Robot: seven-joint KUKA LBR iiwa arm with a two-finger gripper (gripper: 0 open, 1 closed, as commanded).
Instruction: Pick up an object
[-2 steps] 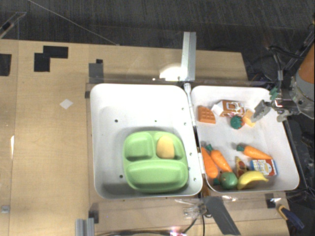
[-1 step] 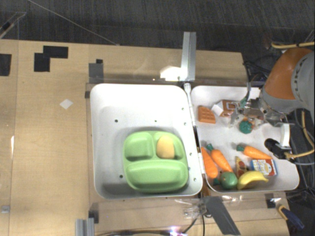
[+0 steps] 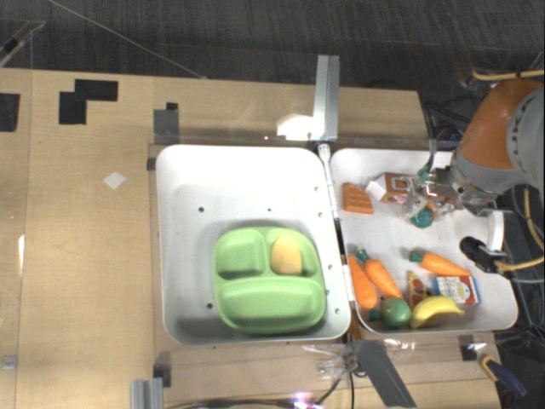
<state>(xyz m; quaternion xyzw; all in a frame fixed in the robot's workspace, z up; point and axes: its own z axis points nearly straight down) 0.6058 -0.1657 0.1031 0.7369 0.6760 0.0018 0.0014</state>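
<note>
A pale wooden bench (image 3: 77,254) with black square marks near its far left edge spreads out under dark carpet (image 3: 255,15) at the top of the view, and on it the left bin (image 3: 183,186) holds a green divided tray (image 3: 255,301) with a yellow round fruit (image 3: 287,254) in its upper right compartment. The right bin (image 3: 502,309) holds an orange block (image 3: 358,198) and a small brown carton (image 3: 394,187) toward the back, and nearer the front two carrots (image 3: 371,281) lying side by side, a third carrot (image 3: 441,264), a banana (image 3: 436,310), a green round fruit (image 3: 395,312) and a small printed box (image 3: 457,290). The gripper (image 3: 423,204) hangs low over the back of the right bin with a teal object (image 3: 421,220) right at its tip, beside the brown carton, though whether its fingers are apart or closed on anything cannot be told, and the orange band (image 3: 490,130) of the arm shows at the right edge.
</note>
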